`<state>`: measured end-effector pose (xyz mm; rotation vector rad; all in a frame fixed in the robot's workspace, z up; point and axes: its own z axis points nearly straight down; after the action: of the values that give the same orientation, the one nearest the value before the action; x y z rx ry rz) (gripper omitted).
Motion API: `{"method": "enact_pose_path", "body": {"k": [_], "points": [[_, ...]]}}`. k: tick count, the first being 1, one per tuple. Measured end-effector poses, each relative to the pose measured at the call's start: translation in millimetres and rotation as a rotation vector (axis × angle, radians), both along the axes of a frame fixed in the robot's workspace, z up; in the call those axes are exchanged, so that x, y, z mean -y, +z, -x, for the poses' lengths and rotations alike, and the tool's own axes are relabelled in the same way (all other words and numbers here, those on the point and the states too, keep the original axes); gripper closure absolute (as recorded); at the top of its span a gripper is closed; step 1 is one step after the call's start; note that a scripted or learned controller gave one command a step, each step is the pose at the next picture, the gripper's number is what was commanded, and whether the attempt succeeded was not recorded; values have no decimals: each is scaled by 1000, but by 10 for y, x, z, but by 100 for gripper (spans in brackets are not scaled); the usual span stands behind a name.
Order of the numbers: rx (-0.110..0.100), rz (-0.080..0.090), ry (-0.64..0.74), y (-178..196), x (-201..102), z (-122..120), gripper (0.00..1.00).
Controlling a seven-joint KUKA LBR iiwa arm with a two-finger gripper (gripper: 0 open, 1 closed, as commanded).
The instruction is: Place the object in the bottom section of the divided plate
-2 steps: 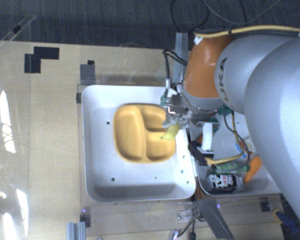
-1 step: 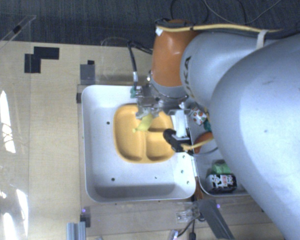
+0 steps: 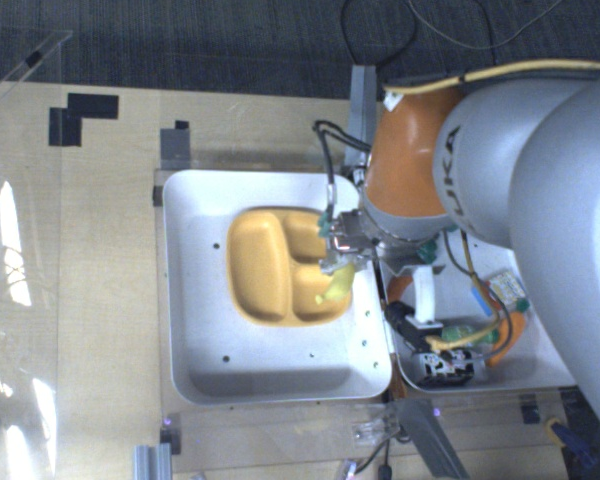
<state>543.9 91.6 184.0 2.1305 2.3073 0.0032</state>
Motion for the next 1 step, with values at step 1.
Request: {"method": "enact_pose_path", "body": {"k": [1], "points": [[-1, 0, 148, -67, -628, -488, 100]]}}
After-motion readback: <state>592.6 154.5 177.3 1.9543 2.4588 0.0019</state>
